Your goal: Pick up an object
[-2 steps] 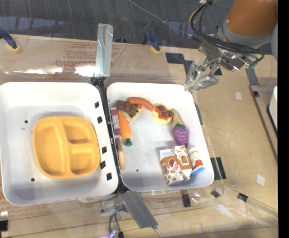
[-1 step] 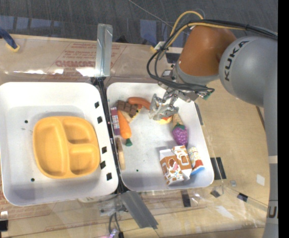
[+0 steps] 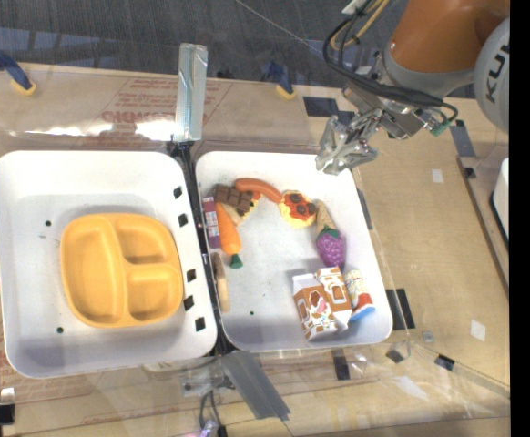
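My gripper hangs over the far right corner of the right bin, above its rim, with nothing between its fingers. In that bin lie a sausage, a chocolate piece, a carrot, a pizza-like toy, purple grapes, a small printed carton and a red-white-blue packet. The nearest items to the gripper are the pizza toy and the sausage, below and left of it.
The left bin holds a yellow divided plate. A dark snack bar and a thin stick lie along the right bin's left wall. A metal post stands behind the divider. Bare bench lies to the right.
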{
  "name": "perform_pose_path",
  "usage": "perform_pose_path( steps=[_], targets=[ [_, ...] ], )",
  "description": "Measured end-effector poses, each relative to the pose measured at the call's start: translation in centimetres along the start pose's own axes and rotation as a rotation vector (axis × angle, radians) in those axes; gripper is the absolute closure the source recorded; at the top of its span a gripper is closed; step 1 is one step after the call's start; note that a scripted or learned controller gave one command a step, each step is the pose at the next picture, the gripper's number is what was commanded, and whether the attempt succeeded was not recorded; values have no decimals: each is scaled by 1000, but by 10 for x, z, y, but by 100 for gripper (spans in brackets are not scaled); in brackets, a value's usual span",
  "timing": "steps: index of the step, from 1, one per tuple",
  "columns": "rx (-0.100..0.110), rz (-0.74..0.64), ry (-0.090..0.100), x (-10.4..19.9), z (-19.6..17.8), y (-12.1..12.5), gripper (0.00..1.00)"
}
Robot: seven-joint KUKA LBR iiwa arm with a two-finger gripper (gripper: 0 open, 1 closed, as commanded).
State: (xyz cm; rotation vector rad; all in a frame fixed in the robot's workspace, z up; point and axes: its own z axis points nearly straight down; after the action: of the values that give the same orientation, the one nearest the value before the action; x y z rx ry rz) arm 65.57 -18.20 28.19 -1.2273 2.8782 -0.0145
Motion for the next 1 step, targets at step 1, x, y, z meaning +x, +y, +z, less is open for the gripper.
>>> perform_pose_path(
  steps=[1],
  targets=[
    [-9,-240,3,18,-36,-21,100]
  ],
)
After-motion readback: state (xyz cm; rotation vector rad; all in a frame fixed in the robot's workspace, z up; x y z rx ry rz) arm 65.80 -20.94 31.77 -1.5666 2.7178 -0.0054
